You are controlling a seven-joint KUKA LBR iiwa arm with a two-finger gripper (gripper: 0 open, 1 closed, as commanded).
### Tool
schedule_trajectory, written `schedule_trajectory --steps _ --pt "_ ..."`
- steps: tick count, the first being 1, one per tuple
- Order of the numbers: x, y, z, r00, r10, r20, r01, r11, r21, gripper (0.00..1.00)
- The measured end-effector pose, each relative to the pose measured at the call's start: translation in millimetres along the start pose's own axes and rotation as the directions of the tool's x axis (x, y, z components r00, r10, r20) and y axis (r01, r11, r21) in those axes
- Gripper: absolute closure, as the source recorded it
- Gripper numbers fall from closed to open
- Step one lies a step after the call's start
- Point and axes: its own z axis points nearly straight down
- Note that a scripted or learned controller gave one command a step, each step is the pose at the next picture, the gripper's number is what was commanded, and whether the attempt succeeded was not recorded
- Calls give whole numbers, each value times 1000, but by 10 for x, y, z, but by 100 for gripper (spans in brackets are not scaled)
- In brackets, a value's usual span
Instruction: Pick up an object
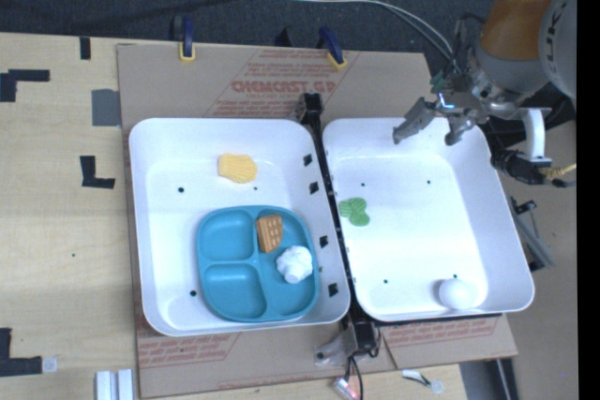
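My gripper (433, 132) hangs over the far right corner of the right bin (487, 201), its two grey fingers spread apart and open with nothing between them. In that bin lie a small green object (353, 212) near the left wall and a white ball (457, 293) at the near right corner. The left bin (155, 201) holds a yellow piece (237, 168) and a blue divided tray (220, 295). On the tray rest a tan waffle-like piece (269, 232) and a white lump (295, 264).
The bins sit on a cardboard sheet (272, 80) held by two blue-and-yellow clamps (186, 40) at its far edge. A cable (356, 5) runs across the dark floor behind. The arm's orange band (530, 5) rises at the upper right.
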Motion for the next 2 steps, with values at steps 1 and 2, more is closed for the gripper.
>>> schedule_trajectory --steps 1,2 --pt "2 12 -34 1000 -1 1 1 1000 -6 0" --pt "40 14 396 1000 -1 0 1 1000 -3 0"
